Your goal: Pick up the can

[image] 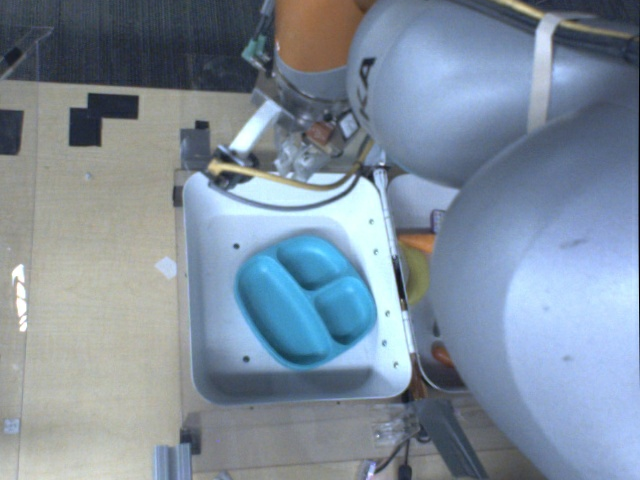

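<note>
Grey arm with orange wrist band (315, 18) hangs over far edge of left shallow white bin (205, 368), which holds a turquoise three-compartment plastic plate (305, 300); jaws' state cannot be told, can not identifiable; judged searching stage, next locating can.

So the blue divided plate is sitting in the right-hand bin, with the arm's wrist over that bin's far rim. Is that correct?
Not quite. The camera view shows the blue divided plate in the left-hand bin, not the right-hand one. The rest holds: the arm's wrist, under its orange band, is over that bin's far rim.
</note>
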`<state>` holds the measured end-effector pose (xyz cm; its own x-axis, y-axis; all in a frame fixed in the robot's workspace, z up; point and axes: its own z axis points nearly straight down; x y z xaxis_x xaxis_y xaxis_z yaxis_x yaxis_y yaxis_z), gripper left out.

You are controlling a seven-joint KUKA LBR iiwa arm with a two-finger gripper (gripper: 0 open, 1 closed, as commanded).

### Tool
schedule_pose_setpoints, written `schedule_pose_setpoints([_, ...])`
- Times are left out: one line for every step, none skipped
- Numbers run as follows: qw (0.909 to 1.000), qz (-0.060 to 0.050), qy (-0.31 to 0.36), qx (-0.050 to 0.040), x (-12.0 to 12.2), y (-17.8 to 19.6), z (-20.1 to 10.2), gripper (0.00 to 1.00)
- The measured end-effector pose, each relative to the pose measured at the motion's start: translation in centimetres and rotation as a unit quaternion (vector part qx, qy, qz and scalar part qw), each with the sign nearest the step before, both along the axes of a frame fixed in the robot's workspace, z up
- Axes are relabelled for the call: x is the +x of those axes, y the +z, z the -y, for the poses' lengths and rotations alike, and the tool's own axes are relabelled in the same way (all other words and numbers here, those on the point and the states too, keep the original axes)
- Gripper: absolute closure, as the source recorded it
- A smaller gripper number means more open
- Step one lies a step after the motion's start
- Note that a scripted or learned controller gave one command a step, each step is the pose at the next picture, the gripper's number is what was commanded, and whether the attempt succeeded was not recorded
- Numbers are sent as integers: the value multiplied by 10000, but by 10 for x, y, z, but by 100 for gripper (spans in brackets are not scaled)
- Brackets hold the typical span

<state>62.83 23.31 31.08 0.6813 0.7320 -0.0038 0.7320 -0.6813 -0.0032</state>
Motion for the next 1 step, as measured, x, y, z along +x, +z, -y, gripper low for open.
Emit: schedule_pose_setpoints([9999,18,-146,-2,14,90,109,100])
